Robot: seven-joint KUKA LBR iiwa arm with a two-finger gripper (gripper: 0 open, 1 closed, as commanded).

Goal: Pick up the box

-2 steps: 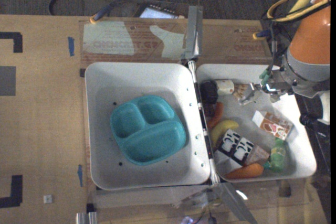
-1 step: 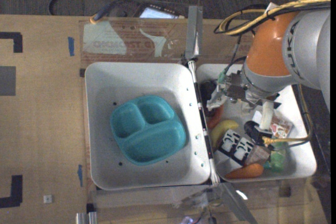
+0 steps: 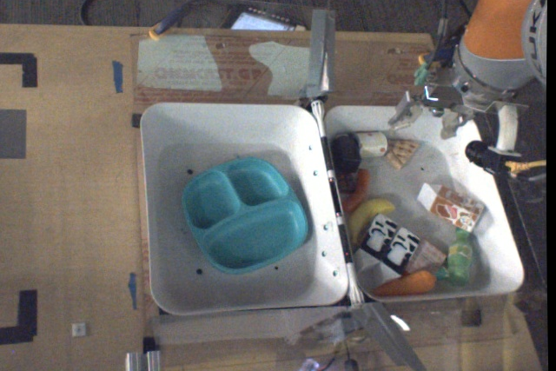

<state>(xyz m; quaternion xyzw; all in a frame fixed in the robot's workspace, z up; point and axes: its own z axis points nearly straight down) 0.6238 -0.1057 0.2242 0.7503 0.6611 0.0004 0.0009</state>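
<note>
A small brown-and-white carton box (image 3: 454, 208) lies flat near the right wall of the right bin (image 3: 504, 261). A black-and-white patterned box (image 3: 391, 241) lies closer to the bin's middle front. My gripper (image 3: 427, 117) hangs over the far edge of the right bin, well behind both boxes. Its fingers (image 3: 403, 111) are spread apart with nothing between them, so it is open.
The right bin also holds a banana (image 3: 369, 215), a carrot (image 3: 407, 283), a green bottle (image 3: 459, 261), a dark bottle with a white label (image 3: 358, 147), a cracker (image 3: 400, 152) and a red item (image 3: 357, 187). A teal divided plate (image 3: 246, 213) lies in the left bin (image 3: 165, 143).
</note>
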